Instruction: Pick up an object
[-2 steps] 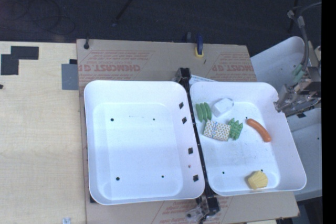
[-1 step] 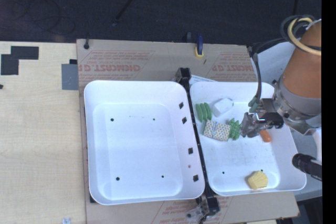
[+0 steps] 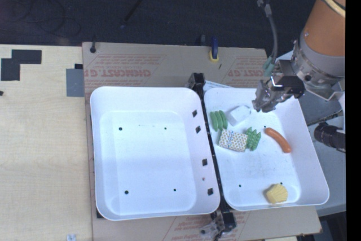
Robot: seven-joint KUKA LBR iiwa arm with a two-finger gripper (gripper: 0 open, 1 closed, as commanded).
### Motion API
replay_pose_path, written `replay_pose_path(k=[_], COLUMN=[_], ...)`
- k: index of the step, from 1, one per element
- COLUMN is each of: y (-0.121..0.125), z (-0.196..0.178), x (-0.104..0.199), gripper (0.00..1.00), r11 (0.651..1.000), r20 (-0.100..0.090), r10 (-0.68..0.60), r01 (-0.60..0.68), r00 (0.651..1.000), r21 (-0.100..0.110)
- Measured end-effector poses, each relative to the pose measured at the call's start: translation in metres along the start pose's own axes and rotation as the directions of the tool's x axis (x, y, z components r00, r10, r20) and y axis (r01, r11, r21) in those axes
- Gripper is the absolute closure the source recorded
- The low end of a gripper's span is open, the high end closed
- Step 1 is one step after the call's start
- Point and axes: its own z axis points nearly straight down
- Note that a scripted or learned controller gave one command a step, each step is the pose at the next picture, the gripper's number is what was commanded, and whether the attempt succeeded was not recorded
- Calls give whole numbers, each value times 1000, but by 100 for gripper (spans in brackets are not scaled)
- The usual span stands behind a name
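Note:
The right bin [image 3: 307, 175] holds several small items: a green ridged piece [image 3: 218, 119], a white block [image 3: 239, 114], a checkered white-and-green packet [image 3: 232, 140], another green piece [image 3: 253, 139], an orange sausage-like piece [image 3: 278, 139] and a yellow lump [image 3: 276, 194]. My gripper [image 3: 263, 103] hangs over the bin's far edge, just right of the white block and above the orange piece. I see nothing between its fingers.
The left bin [image 3: 101, 149] sits beside the right one, with a black divider [image 3: 204, 138] between them. Both rest on a cardboard sheet [image 3: 146, 65] on the wooden bench. The arm's grey wrist and orange band [image 3: 327, 14] fill the upper right.

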Motion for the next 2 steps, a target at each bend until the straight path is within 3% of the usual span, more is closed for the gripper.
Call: replay_pose_path(k=[1, 2], y=[-7, -33], z=[73, 163], x=[-57, -176], gripper=[100, 100], r11=[1000, 1000], r20=[1, 1], r10=[10, 17], r01=[-10, -17], r00=[1000, 1000], r21=[16, 20])
